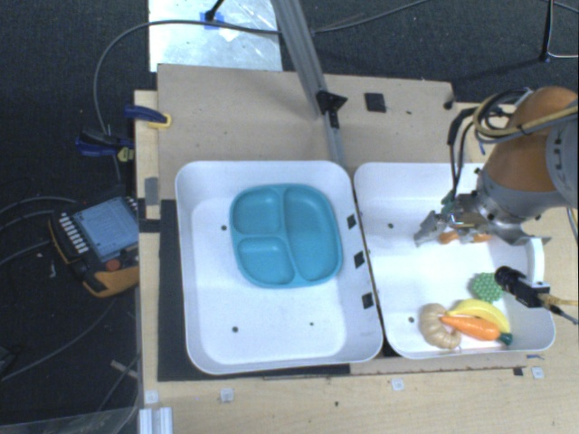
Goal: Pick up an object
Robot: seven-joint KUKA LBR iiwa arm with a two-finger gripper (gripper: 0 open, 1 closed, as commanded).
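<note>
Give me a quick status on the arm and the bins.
Hand over right bin, grip unclear. Toy food piled in near corner. Blue plate in left bin.

Two white bins (271, 351); the left one holds a sky-blue divided plate (286, 234). In the right bin lie a yellow banana (482, 311), an orange carrot (472, 327), a tan ginger-like piece (438, 325) and a green bumpy item (485, 286).

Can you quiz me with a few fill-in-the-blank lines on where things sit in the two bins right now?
1. The blue divided plastic plate lies in the ____ white bin.
2. The orange toy carrot lies in the right white bin, against the ____ toy banana.
3. The blue plate has ____ compartments.
4. The gripper hangs over the ____ bin.

Missing words: left; yellow; three; right
</note>
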